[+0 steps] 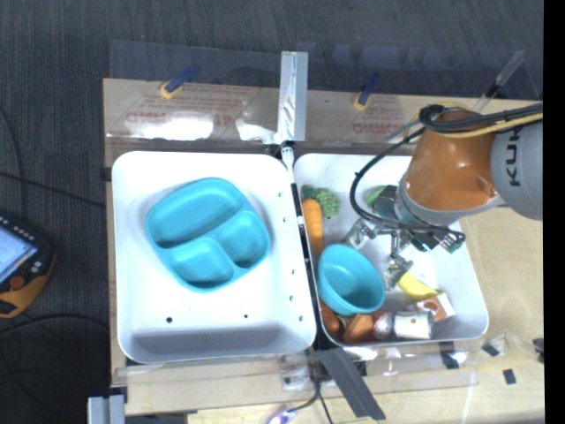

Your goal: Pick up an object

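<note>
My gripper (381,246) hangs over the middle of the right bin (472,312), under the orange band of the arm (450,170). Its fingers (360,232) stand open with nothing between them. A blue bowl (351,278) lies just below and left of the gripper. A yellow piece (415,285) lies right under its lower finger. An orange carrot (312,223) lies along the bin's left wall, with a green knobbly item (327,203) beside its top. A dark green item (381,197) is partly hidden by the wrist.
Small brown and orange items (349,327) and a white and red packet (415,325) crowd the right bin's front edge. The left bin (132,325) holds a blue divided plate (209,232). A dark cable (371,170) loops from the arm over the right bin.
</note>
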`<move>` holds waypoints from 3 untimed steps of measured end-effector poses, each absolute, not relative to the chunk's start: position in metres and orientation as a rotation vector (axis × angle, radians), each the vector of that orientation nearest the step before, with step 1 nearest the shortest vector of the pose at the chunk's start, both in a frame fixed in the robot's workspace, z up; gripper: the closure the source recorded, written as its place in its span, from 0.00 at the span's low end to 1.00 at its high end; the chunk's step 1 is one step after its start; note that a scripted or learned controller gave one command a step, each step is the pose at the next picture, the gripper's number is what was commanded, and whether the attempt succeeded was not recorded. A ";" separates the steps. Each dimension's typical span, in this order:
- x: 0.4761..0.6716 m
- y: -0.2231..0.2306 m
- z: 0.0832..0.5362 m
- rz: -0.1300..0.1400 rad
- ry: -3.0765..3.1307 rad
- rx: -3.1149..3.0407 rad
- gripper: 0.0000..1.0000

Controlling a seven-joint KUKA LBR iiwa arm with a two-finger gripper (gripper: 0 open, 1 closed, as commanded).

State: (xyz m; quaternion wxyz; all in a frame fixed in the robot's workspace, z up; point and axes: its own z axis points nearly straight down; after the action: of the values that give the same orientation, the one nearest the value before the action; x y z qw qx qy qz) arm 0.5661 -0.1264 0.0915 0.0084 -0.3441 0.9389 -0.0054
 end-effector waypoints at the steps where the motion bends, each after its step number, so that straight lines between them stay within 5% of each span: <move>1: 0.518 -0.166 0.092 -0.019 2.802 -1.385 0.00; 2: 0.504 -0.123 0.093 -0.031 2.777 -1.405 0.00; 3: 0.551 -0.202 0.091 0.003 2.198 -2.230 0.00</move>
State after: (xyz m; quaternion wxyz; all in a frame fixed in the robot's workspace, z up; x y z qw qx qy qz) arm 0.5513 -0.2019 0.0907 0.0051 -0.7122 0.7019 0.0009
